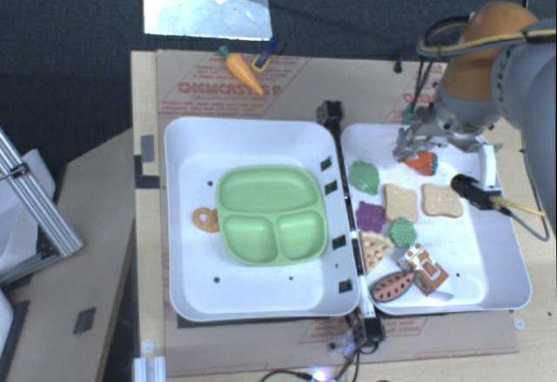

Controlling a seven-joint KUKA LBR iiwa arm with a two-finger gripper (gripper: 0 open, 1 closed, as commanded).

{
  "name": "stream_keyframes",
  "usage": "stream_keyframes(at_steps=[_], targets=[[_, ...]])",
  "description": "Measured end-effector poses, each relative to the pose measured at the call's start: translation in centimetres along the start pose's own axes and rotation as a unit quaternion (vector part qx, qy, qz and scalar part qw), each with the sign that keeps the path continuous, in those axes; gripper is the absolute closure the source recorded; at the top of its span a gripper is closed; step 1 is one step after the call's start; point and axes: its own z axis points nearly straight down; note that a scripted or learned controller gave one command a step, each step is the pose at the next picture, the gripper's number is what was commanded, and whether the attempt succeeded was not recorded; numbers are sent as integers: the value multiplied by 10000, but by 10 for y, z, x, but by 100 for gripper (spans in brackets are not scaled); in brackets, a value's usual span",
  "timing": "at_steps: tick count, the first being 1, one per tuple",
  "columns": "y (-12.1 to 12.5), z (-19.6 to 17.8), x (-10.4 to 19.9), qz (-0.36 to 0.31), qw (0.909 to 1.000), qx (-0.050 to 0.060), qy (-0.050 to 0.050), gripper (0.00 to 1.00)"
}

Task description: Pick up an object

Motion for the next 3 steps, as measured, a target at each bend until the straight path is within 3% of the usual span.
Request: stream_keyframes(at_steps=[1,2,3], targets=[[-1,-55,10,-9,10000,-4,1,100],[1,-83,10,-6,10000,10,2,100],[-56,-84,29,24,10000,48,7,100]])
